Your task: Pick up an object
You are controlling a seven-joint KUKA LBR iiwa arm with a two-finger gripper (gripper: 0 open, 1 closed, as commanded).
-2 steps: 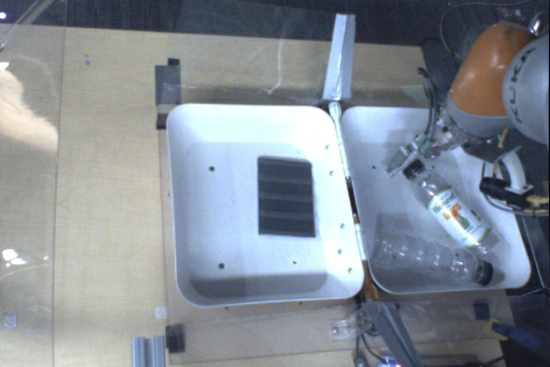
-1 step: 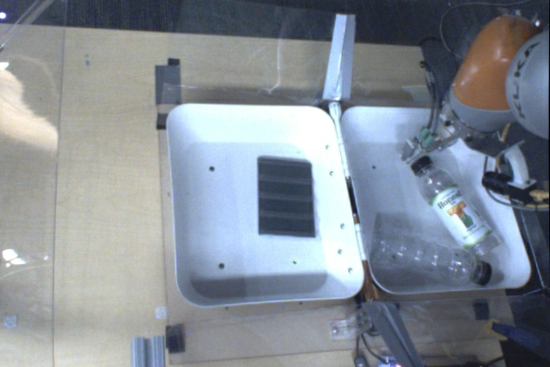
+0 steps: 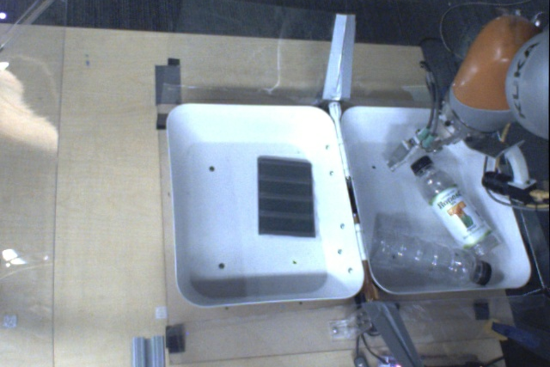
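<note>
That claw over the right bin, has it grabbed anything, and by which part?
Nothing is held. The claw hangs just above the cap end of the labelled bottle, which lies flat in the right bin beside a clear bottle.

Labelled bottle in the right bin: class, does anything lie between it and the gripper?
Nothing visible does. The gripper sits just above the cap end of the labelled bottle in the right bin. The clear bottle lies below, off that path.
</note>
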